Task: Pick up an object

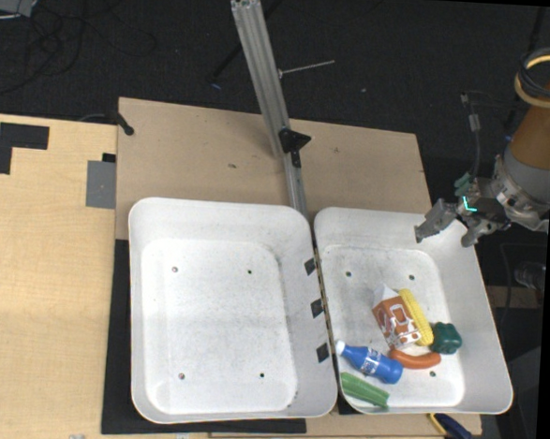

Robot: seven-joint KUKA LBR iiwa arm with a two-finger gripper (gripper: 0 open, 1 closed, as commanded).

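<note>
fingers (429, 225) spread open on the gripper (451, 226), holding nothing, above the right bin's (490, 365) far rim; toys (400, 345) cluster near its front corner.

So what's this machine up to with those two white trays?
A robot arm is reaching in from the right, meant to pick something up. Its gripper hovers over the far corner of the right bin, with the jaws spread and nothing between them. The toys sit bunched at that bin's near end: a blue bottle, a green piece, a yellow one and others. Nothing has been grabbed yet.
</note>
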